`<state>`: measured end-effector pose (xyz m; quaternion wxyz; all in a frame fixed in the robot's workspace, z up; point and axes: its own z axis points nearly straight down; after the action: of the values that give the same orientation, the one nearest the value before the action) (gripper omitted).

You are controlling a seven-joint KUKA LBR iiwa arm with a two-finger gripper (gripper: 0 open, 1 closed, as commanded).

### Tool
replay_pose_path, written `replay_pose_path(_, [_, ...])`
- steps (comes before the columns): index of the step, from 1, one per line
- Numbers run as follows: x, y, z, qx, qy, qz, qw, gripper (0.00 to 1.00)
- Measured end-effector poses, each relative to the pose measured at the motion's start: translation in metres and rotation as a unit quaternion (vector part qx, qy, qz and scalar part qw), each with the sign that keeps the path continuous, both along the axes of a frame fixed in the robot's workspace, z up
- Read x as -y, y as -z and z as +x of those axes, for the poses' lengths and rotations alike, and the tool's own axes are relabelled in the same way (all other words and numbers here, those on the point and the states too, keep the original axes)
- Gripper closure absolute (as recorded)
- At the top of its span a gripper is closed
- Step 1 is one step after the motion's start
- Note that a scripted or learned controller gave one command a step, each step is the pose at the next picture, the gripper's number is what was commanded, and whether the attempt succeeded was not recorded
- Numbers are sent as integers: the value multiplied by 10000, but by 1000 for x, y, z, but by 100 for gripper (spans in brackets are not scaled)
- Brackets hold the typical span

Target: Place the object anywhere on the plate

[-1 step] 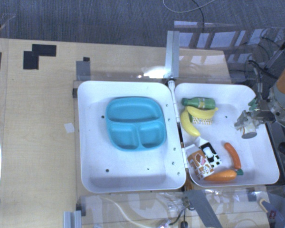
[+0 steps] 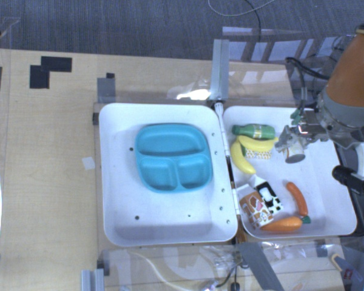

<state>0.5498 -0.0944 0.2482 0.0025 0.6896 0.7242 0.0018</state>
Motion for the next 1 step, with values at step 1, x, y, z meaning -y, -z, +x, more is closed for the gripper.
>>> replay_pose_path(1, [-82,24,-3,-12,-512,0,9987,100])
